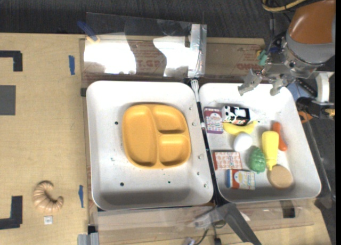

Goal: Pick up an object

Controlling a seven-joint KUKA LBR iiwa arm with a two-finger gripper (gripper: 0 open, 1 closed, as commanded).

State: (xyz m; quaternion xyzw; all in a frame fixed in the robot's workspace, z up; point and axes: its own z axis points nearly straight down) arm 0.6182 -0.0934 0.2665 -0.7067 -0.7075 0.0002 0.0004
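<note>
My gripper (pixel 262 85) hangs open above the far edge of the right bin (pixel 303 132), its two fingers spread with nothing between them. Below it in that bin lie a black-and-white cow-patterned carton (pixel 236 114), a yellow banana (pixel 238 128), a white egg (pixel 243 142), a green broccoli piece (pixel 258 160), a yellow bottle (pixel 270 146) and an orange carrot (pixel 280 135). A bread roll (pixel 280 176), two small printed packets (pixel 213 121) (pixel 227 160) and a small box (pixel 240 179) lie there too.
The left bin (pixel 101 148) holds a yellow divided plate (pixel 156 135). A croissant (pixel 48 196) lies on the cardboard bench at the lower left. A clear plastic sheet (pixel 144 52) stands behind the left bin.
</note>
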